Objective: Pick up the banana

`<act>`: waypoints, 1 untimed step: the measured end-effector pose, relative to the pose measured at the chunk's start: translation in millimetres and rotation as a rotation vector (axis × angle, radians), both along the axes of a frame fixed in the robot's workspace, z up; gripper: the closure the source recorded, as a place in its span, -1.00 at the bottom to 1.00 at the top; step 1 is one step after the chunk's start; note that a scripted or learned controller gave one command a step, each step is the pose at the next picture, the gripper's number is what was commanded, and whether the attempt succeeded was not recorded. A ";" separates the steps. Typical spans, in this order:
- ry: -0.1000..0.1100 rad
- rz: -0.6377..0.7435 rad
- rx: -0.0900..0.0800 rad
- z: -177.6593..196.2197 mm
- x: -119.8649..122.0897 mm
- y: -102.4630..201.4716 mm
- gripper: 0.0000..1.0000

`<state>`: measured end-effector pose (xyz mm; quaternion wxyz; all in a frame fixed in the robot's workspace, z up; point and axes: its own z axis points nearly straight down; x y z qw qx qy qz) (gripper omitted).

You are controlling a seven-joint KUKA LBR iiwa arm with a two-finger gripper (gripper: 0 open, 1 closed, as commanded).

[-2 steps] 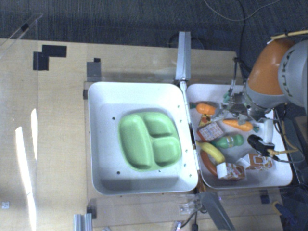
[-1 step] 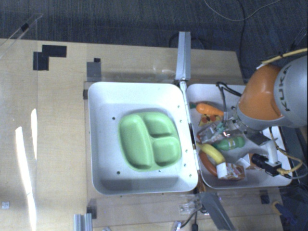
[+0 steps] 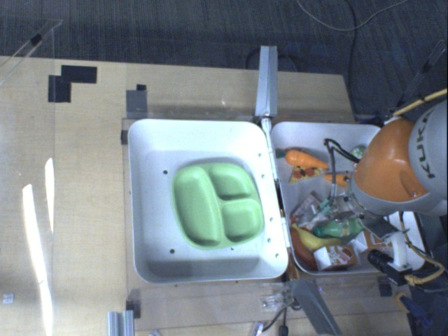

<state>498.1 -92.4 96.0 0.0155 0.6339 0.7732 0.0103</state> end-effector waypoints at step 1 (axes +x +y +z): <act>0.005 -0.097 0.003 -1.4 -1.9 4.0 -1.00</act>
